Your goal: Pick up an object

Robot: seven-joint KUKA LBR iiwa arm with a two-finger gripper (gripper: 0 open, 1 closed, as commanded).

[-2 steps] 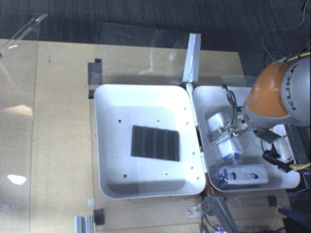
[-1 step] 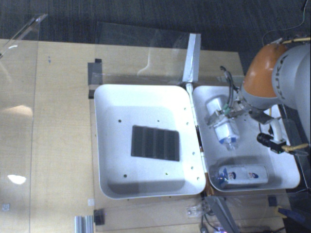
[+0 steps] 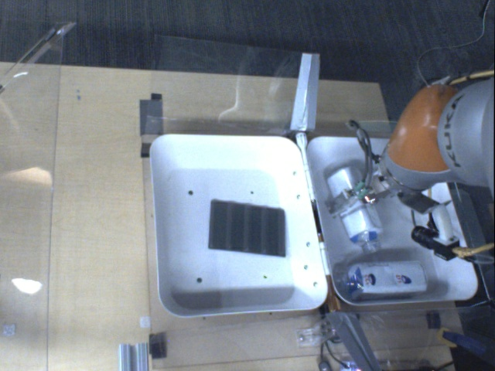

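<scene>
We see the gripper [image 3: 362, 195] in the right bin [image 3: 464, 284], over a clear bottle [image 3: 357, 216]; we cannot tell its finger state. At 6 o'clock of the bottle lies a boxed item [image 3: 387, 278]. The left bin [image 3: 178, 207] holds a dark ribbed pad [image 3: 247, 227].

Two white bins [image 3: 162, 207], one dark ribbed mat [image 3: 247, 227], two bottles [image 3: 360, 224], one tube [image 3: 387, 278].

No readable text anywhere: the flat package [image 3: 387, 278] lying below the gripper [image 3: 357, 198] carries a printed label with blue and dark marks, too small and blurred to read, and the clear bottle [image 3: 360, 224] just beside the gripper shows no legible lettering either.
</scene>
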